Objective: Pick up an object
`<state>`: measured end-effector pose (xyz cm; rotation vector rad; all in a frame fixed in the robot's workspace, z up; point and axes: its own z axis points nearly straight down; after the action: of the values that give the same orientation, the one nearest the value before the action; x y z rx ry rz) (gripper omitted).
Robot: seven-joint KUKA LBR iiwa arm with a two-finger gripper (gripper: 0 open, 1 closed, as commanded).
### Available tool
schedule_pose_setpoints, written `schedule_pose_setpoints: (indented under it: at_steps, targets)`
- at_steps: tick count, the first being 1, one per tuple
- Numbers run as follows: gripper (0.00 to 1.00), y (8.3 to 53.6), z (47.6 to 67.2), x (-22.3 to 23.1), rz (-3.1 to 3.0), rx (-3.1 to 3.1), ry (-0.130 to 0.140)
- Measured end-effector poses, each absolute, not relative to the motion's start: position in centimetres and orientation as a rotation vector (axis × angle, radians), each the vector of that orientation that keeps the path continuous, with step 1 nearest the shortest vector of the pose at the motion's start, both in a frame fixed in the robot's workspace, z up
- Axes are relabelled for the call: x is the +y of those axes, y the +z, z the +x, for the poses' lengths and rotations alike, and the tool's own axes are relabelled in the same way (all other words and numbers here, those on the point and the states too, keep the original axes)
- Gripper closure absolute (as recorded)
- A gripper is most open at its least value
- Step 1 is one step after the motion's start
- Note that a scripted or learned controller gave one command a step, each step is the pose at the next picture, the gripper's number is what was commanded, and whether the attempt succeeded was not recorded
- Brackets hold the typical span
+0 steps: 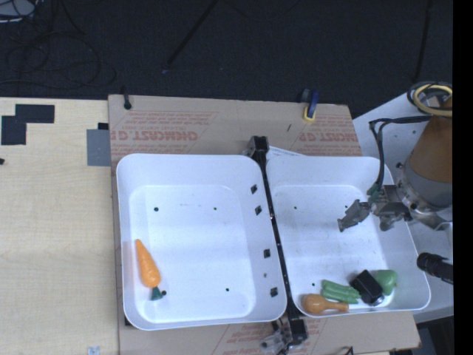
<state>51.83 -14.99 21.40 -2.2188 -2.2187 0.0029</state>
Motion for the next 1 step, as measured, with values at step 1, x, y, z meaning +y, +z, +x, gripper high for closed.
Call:
schedule_pose_setpoints:
  at_steps: [1]
  targets:
    - [0.0,8.14,58.31,-10.17,-2.217,-2.227,-0.001]
